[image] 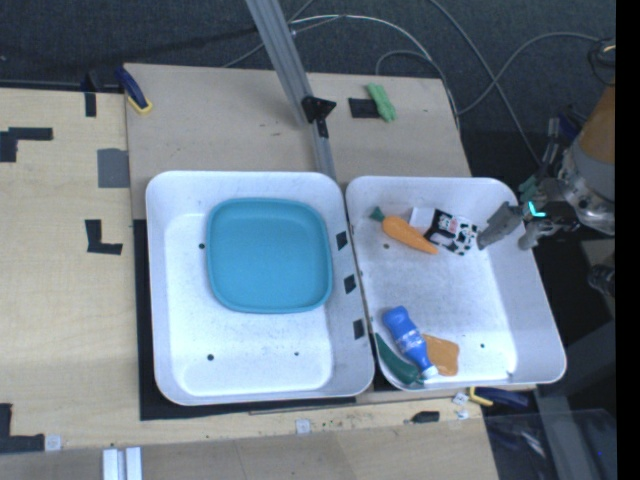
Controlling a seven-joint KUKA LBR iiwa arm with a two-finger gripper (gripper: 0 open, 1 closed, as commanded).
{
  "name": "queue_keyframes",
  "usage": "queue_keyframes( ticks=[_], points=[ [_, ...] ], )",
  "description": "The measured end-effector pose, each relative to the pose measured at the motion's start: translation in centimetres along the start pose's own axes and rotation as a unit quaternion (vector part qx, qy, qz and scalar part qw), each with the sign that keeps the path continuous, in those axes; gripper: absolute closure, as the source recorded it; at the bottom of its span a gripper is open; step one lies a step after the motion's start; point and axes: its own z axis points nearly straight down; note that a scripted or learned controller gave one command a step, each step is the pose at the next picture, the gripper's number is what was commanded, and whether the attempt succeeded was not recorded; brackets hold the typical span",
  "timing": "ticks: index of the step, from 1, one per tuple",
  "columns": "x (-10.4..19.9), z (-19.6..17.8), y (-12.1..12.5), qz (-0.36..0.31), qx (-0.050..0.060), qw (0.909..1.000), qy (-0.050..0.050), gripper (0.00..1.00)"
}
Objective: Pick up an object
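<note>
The right bin (500, 298) holds an orange carrot (408, 233) near its far edge, with a small black-and-white object (451, 232) right beside it. A blue bottle (406, 337), an orange piece (442, 353) and a dark green item (391, 364) lie in the near left corner. My gripper (511, 229) hangs over the bin's far right rim, just right of the black-and-white object. It is open, and nothing sits between its fingers.
A teal square plate (268, 254) lies in the left bin (180, 298). A grey pole (285, 48) slants down to the bins' far edge. A green piece (381, 102) and cables lie on the bench behind.
</note>
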Motion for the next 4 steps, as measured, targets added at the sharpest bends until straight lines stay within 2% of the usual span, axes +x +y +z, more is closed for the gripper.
queue_keyframes(
  ticks=[1,2,3,4],
  points=[
    [0.0,0.0,0.0,0.000,0.000,1.0000,0.000,0.00],
    [-0.1,5.6,-1.0,0.000,0.003,1.0000,0.000,0.00],
    [0.4,10.0,-1.3,0.000,0.002,1.0000,0.000,0.00],
    [-0.4,15.2,-0.9,0.000,0.002,1.0000,0.000,0.00]
  ],
)
